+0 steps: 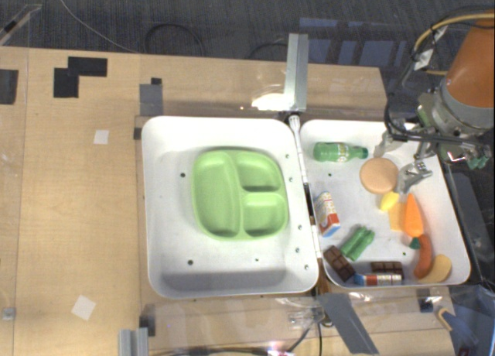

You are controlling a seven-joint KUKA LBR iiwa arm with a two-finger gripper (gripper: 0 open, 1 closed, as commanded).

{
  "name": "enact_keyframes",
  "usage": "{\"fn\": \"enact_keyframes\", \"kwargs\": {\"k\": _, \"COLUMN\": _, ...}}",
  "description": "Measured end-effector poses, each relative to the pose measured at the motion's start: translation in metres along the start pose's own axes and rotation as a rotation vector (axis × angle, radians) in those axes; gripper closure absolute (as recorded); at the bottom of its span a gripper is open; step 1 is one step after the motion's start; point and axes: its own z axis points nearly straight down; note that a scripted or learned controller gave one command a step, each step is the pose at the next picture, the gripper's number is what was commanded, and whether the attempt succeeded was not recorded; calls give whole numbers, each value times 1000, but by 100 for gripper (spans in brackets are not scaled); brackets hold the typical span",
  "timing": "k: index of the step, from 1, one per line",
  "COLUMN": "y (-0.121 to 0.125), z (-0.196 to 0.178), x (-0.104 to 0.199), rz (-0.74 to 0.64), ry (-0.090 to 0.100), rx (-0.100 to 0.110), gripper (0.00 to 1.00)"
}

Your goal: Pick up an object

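Lowest in my right bin (456,215), along its bottom edge, lie a brown block (338,262) and a sausage (424,257). At upper right my gripper (410,175) hangs with fingers spread, grasping nothing, just beside the tan disc (378,176) and orange carrot (414,216). At centre-left, a green tray (238,193) fills the left bin (166,269).

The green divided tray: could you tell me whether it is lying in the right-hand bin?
No, the green divided tray lies in the left bin, while the right bin holds the small items.
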Motion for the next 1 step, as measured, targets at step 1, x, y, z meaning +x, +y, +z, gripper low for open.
{"fn": "enact_keyframes", "kwargs": {"k": 1, "y": 2, "z": 6, "x": 2, "rz": -1, "ry": 12, "rx": -7, "gripper": 0}}
